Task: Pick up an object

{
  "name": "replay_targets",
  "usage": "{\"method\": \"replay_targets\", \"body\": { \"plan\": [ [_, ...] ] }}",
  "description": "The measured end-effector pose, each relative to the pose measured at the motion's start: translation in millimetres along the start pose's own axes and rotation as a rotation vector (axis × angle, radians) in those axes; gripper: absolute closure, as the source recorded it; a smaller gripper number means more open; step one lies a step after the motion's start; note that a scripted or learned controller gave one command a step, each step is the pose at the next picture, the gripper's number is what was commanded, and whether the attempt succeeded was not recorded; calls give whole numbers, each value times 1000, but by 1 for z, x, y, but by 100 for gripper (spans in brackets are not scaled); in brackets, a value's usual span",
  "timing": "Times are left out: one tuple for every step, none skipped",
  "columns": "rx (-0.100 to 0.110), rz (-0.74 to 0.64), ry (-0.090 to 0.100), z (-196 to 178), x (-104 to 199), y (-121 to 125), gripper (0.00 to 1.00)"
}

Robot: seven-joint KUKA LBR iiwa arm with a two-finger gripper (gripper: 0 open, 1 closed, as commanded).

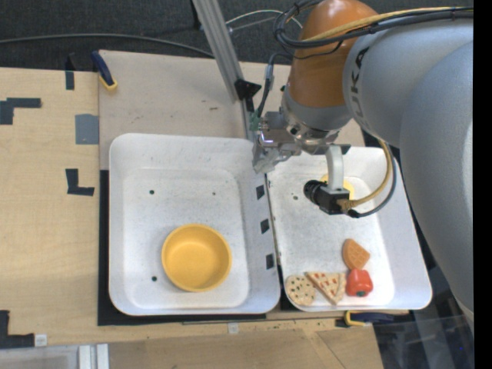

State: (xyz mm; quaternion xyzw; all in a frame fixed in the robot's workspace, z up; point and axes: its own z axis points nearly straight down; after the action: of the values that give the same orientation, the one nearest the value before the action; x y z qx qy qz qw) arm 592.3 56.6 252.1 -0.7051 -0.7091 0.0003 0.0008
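Observation:
My gripper (265, 158) hangs over the far end of the ridge between the two white bins, at the back left corner of the right bin (400, 283). Nothing is visibly held in it. Several small food items lie in the right bin's front corner, well away from the gripper: an orange oval piece (355, 253), a red piece (359, 282), a tan triangular waffle (327, 284) and a round dotted cracker (300, 289). A yellow bowl (196, 257) sits upright in the front of the left bin (131, 206).
The arm's grey and orange body covers the back right of the right bin. A pale yellow patch (347, 184) shows under the wrist; I cannot tell what it is. A slanted metal pole (219, 41) rises behind the bins.

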Motion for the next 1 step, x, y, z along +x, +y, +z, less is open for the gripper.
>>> {"method": "replay_targets", "body": {
  "plan": [
    [2, 0, -1, 24, 45, 6, 100]
  ]
}}
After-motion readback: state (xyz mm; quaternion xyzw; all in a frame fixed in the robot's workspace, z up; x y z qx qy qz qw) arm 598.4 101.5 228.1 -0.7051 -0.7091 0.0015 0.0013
